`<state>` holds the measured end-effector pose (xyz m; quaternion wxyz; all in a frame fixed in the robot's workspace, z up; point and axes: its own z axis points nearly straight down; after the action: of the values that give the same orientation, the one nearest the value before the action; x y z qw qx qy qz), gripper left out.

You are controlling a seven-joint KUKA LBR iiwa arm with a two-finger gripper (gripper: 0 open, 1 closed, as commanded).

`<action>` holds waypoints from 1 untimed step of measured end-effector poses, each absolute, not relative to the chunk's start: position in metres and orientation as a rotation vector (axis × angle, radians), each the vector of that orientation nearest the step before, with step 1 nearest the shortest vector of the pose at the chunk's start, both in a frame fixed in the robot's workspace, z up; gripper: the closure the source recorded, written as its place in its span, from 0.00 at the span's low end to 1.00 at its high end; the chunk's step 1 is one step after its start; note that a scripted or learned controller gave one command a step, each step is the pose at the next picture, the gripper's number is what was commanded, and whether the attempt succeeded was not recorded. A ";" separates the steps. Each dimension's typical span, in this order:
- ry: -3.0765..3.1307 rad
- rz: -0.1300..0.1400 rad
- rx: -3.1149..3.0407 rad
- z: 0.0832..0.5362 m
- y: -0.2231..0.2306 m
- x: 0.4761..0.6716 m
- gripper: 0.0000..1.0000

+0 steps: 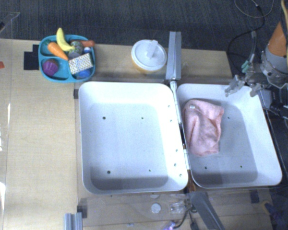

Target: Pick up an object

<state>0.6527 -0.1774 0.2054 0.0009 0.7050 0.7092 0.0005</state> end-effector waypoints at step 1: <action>2.406 0.009 2.008 0.096 -0.100 0.645 0.00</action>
<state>0.6446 -0.0998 0.0964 0.0039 0.6409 0.7676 0.0029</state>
